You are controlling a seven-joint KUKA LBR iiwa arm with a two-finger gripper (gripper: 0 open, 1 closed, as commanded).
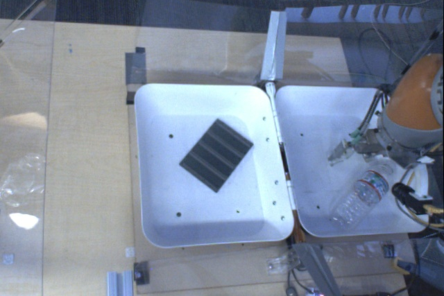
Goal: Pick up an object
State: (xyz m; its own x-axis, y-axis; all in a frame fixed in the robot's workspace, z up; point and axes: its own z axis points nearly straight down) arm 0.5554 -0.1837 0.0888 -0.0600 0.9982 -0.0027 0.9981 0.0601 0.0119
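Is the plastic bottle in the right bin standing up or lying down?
Lying down. The clear bottle rests on its side on the right bin floor, stretched diagonally, label end toward the arm.

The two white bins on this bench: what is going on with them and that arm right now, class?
A grey arm with an orange band reaches in from the right over the right white bin. Its two-finger gripper hangs above that bin's floor, near a clear plastic bottle lying on its side. Nothing is visibly held between the fingers. The left white bin holds a dark grey ribbed rectangular block, lying flat and untouched.
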